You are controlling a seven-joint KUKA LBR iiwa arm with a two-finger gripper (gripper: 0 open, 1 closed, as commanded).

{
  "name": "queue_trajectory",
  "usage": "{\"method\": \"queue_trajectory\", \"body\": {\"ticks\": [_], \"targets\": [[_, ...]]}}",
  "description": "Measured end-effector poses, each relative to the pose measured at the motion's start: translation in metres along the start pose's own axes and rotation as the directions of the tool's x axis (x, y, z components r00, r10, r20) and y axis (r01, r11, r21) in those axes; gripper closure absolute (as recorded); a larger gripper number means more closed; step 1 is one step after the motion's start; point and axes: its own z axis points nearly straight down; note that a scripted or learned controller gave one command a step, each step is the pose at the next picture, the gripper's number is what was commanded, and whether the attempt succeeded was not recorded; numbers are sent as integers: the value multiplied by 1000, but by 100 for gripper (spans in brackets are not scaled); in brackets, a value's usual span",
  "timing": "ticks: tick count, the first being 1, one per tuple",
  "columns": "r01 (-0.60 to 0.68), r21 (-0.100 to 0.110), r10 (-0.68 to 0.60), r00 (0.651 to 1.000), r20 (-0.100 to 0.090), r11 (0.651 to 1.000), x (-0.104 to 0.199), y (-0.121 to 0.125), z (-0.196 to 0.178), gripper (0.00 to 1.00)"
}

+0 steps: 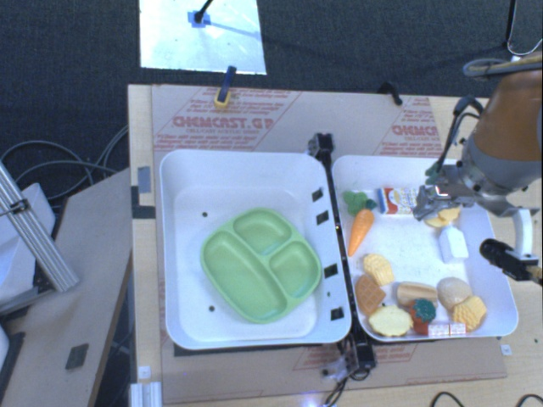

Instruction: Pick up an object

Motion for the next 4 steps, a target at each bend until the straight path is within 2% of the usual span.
{"method": "queue_trajectory", "body": {"ticks": [1,3,4], "targets": [[4,4,-4,1000,-3,1000,52,-25,1,100],[7,3,-7,1000,-3,1000,165,-49,-11,100],[2,5,-2,1000,-1,1000,184,-61,-6,100]]}}
